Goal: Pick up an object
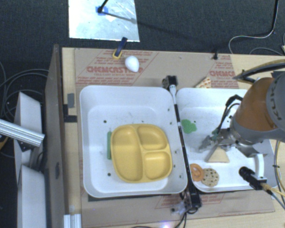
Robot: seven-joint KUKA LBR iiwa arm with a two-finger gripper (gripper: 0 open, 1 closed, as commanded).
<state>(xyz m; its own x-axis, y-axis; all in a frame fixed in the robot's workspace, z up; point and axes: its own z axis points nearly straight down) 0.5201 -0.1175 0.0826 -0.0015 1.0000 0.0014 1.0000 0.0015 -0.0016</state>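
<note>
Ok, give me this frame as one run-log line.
claw: over right bin, beside tan wedge | grasp: none visible | nearby: orange ring, brown cookie, green piece | left bin: yellow divided plate

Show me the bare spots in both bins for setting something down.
Left bin: the far strip behind the yellow tray. Right bin: the far part behind the green piece. Crowded: right bin's near end, with claw, tan wedge, orange ring and cookie.

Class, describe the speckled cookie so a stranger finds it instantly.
Start at the right white bin and go to its lower edge. The cookie there is a tan speckled disc; the orange ring beside it has a hole.
</note>
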